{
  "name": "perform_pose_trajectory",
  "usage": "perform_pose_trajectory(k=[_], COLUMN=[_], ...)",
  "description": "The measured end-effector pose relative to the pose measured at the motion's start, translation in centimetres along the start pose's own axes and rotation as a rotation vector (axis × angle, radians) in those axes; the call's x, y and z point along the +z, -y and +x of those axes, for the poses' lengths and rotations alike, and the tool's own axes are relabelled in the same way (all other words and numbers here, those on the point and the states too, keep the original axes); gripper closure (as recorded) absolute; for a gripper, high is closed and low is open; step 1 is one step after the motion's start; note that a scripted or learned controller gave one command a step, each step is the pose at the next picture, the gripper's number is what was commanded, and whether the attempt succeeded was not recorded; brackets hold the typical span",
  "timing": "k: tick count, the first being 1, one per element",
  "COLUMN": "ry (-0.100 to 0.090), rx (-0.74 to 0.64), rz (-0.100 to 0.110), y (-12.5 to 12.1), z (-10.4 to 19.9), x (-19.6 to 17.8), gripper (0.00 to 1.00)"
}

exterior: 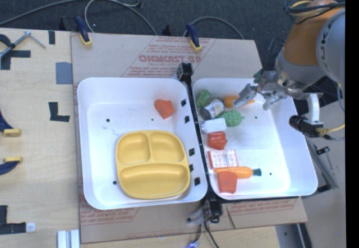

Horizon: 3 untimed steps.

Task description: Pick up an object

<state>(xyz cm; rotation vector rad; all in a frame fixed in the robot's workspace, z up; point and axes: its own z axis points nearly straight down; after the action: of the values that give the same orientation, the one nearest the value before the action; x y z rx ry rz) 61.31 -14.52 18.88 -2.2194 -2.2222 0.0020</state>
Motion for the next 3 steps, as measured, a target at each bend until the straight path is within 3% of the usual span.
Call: perform_pose_trajectory(k=[1, 2, 3], ry=[0.002, 0.000, 0.010], rx=[-0.001, -0.001, 0.003], rz=[-0.006, 0.014, 0.009], y=[-3.0, -5.3, -5.3], z=[-0.4, -0.4, 1.7], x=[10.2, 10.4, 10.4], gripper=[0.00, 0.00, 0.00])
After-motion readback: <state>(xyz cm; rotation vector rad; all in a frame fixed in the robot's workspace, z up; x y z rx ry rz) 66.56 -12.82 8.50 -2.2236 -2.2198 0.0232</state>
